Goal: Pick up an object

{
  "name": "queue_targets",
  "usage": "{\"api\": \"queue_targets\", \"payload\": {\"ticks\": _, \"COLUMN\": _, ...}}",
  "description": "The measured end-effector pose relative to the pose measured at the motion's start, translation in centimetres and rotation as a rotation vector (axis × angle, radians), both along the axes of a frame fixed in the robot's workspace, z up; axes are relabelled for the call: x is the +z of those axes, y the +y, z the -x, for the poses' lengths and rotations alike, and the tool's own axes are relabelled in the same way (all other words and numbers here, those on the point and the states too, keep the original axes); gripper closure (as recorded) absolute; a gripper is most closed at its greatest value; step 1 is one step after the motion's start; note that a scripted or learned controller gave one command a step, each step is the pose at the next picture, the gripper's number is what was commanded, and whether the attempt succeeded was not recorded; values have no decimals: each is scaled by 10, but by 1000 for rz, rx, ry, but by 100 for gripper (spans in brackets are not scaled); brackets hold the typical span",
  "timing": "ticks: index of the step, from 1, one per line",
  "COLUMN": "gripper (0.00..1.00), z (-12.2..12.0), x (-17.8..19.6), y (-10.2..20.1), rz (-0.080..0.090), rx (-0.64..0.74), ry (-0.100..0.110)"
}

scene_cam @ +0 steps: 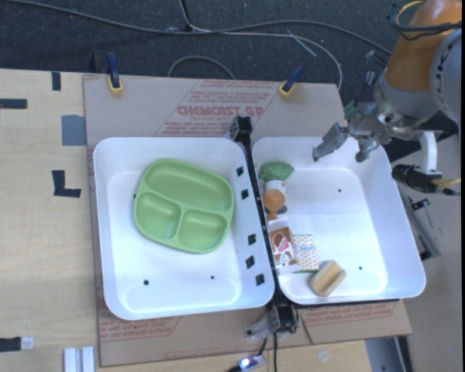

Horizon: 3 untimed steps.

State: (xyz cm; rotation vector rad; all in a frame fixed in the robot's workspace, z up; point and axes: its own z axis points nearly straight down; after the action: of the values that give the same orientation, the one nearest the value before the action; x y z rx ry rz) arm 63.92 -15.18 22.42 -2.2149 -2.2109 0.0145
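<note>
While the tool (342, 150) hovers with fingers spread and nothing between them over the right bin's (372, 208) far edge, that bin lists: tan block (327, 277), printed packet (291, 249), orange piece (273, 200), green piece (276, 170); left bin (116, 270): green divided plate (184, 205).

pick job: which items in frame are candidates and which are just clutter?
Job:
gripper, open, above right bin
green-topped bottle
printed packet
tan block
green tray in left bin

Lying about:
clamps
cables
cardboard sheet
</note>
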Motion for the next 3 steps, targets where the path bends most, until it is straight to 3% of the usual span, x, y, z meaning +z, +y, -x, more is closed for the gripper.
{"api": "queue_targets", "payload": {"ticks": 1, "gripper": 0, "z": -3, "x": 8, "y": 0, "rz": 2, "rx": 3, "ry": -13}}
{"api": "queue_targets", "payload": {"ticks": 3, "gripper": 0, "z": -4, "x": -105, "y": 9, "rz": 3, "rx": 3, "ry": -9}}
